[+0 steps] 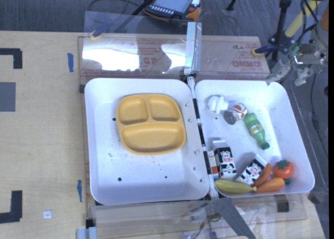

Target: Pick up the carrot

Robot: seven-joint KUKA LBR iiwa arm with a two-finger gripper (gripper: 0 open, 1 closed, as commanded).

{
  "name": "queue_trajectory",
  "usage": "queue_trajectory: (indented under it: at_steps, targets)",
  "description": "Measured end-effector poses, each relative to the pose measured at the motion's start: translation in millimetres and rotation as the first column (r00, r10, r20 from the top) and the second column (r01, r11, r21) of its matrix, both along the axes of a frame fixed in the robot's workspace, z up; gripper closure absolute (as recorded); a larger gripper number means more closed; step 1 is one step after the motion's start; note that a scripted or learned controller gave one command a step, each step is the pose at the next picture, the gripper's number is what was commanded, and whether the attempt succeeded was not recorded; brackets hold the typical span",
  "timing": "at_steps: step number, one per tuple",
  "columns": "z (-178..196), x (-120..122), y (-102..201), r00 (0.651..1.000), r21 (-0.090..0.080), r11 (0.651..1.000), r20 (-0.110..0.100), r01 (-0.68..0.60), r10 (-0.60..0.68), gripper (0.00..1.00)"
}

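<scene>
The carrot (271, 184) is orange and lies at the near right corner of the right bin (292, 128). It is wedged between a red tomato (284, 169) and a yellow banana (233, 186). A second thin orange piece (264, 173) leans just above it. My gripper (288, 76) hangs over the far right corner of that bin, well away from the carrot. It is open, its two fingers apart with nothing between them.
The right bin also holds two cow-patterned cartons (225, 162) (253, 170), a green bottle (255, 130), a red and white can (236, 112) and a white object (215, 102). A yellow divided plate (151, 123) sits in the left bin (99, 144).
</scene>
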State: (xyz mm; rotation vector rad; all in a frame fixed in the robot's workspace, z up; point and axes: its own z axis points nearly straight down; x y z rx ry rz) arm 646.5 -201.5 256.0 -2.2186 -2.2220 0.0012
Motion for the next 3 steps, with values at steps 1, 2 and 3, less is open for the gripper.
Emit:
queue_trajectory:
  at_steps: [1, 2, 3]
  targets:
    - [-65.1, -60.8, -21.5, 0.985, 0.000, 0.985, -0.001, 0.170, -0.170, 0.00]
    - [-170.4, -117.5, 15.1, 0.944, 0.003, 0.944, 0.002, 0.329, -0.329, 0.00]
    - [-169.6, -157.4, 40.8, 0.976, -0.001, 0.976, 0.006, -0.217, 0.217, 0.00]
